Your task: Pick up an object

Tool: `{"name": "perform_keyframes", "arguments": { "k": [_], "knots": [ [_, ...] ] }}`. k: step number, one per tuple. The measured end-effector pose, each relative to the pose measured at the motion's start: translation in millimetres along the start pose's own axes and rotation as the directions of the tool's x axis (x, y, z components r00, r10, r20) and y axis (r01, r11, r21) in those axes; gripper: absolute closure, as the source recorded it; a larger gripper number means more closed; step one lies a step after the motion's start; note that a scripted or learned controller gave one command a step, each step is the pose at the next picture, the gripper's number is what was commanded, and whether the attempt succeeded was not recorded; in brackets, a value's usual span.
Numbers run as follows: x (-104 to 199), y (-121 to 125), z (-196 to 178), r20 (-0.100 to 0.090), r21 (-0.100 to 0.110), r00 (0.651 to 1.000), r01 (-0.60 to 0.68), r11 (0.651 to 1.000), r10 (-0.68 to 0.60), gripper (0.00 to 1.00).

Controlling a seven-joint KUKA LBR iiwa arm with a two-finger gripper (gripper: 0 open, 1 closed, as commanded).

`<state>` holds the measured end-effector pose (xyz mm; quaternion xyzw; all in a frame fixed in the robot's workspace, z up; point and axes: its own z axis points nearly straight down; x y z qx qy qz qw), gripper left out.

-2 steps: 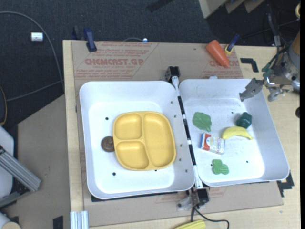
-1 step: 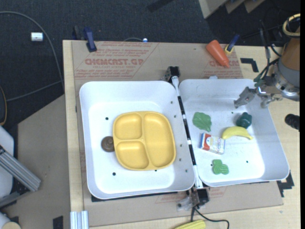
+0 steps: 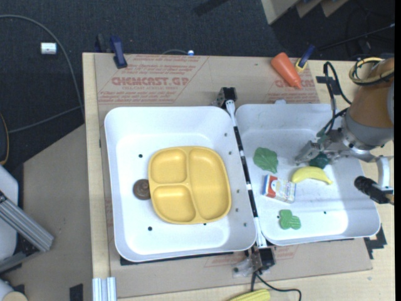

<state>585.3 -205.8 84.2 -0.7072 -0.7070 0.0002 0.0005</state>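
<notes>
While my arm [image 3: 369,108] reaches in over the right bin [image 3: 351,221], my gripper [image 3: 319,154] hangs low just above the banana [image 3: 312,175], and whether it is clenched or released I cannot tell. Near the banana lie a leaf [image 3: 266,159], a carton [image 3: 277,187] and a smaller green piece [image 3: 289,219]. Left bin [image 3: 125,137]: yellow tray [image 3: 188,185], with a brown disc [image 3: 141,189] touching its left edge.
</notes>
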Motion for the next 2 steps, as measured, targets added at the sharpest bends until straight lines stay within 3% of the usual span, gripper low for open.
{"name": "perform_keyframes", "arguments": {
  "k": [1,2],
  "knots": [
    [0.0,1.1,-11.0,0.001,-0.004,1.0,0.0,1.0,0.0,1.0],
    [91.3,41.2,-29.7,-0.001,-0.003,1.0,0.002,1.0,-0.002,1.0]
  ]
}}
